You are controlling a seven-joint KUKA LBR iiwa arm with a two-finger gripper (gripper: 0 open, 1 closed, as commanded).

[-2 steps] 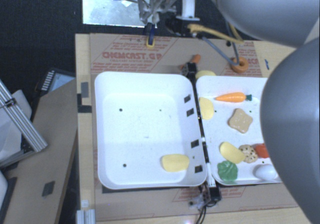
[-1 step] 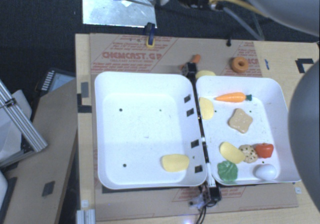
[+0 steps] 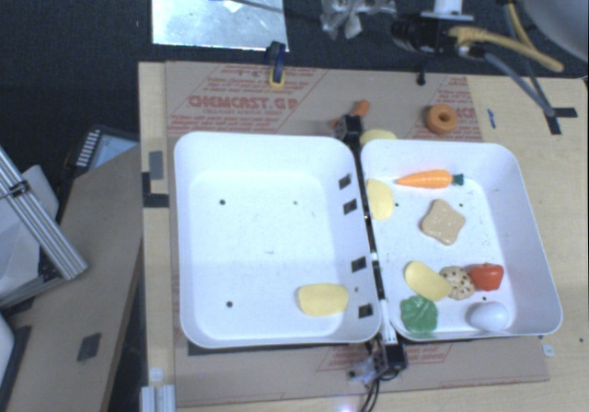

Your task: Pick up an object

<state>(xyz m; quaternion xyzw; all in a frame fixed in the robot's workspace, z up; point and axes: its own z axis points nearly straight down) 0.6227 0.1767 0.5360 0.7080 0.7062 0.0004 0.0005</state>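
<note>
Hovering fingers (image 3: 348, 22) | grip unclear, perhaps spread | carrot (image 3: 426, 179) well below, apart

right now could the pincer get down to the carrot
Probably yes. The carrot lies alone at the far side of the right bin, open from above, and the pincer hangs beyond the bins.

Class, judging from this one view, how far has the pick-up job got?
Nothing looks done yet. The gripper sits high beyond the bins, over the dark floor, with no object seen in it. All items lie at rest: one yellow piece in the left bin, the carrot and others in the right bin. Approach, grasp and lift remain.
</note>
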